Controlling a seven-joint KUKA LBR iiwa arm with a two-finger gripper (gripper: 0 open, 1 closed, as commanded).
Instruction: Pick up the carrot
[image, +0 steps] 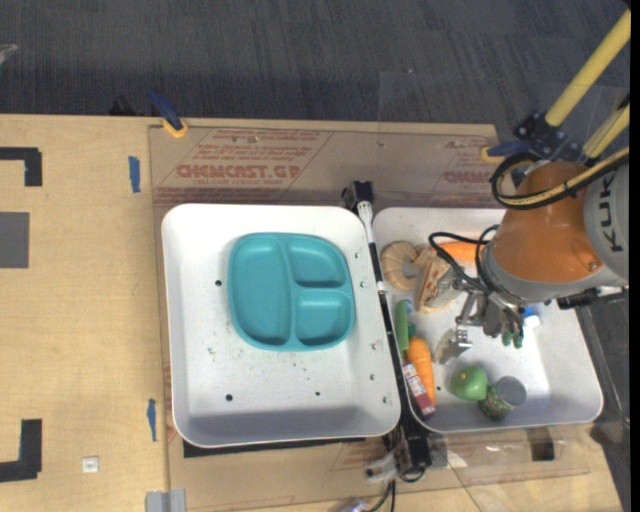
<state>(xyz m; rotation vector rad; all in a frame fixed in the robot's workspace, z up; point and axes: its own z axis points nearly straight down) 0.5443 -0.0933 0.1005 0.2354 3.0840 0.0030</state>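
The carrot (423, 366) is small and orange with a green top. It lies near the left wall of the right bin (570, 385), pointing toward the front. My gripper (462, 338) hangs over the middle of that bin, just right of the carrot and a little behind it, under the orange wrist band (545, 238). Nothing of the carrot is between its tips; the carrot rests on the bin floor, apart from the gripper.
Around the carrot lie a green cucumber-like piece (402, 325), a red stick (417, 388), a green round fruit (468, 382) and a grey can (505, 394). A beige shell shape (400, 262) and a bread slice (435, 282) sit behind. The left bin (195, 380) bears a teal divided plate (293, 290).
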